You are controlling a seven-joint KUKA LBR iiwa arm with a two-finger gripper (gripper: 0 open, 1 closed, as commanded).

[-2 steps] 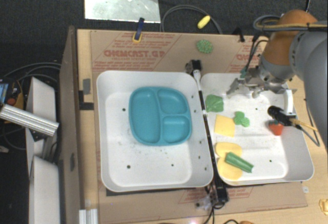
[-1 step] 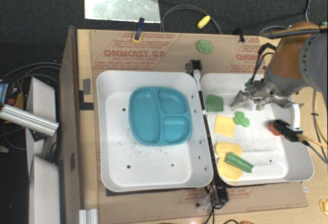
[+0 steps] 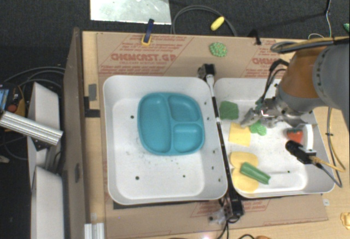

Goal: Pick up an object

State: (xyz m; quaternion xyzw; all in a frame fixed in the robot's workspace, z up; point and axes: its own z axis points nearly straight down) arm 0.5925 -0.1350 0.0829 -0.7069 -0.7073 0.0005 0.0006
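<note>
Progress: nothing seen lifted; grasp judged still to do.
Left bin (image 3: 123,178): one teal divided plate (image 3: 170,123), lying flat.
Right bin (image 3: 290,178): green block (image 3: 228,109); yellow slab (image 3: 239,135); yellow oval (image 3: 240,160) under green cylinder (image 3: 255,173); small green piece (image 3: 258,129), likeliest pick; red piece (image 3: 295,135).
Gripper (image 3: 258,116): low, just above small green piece; apart or together, cannot tell.
</note>
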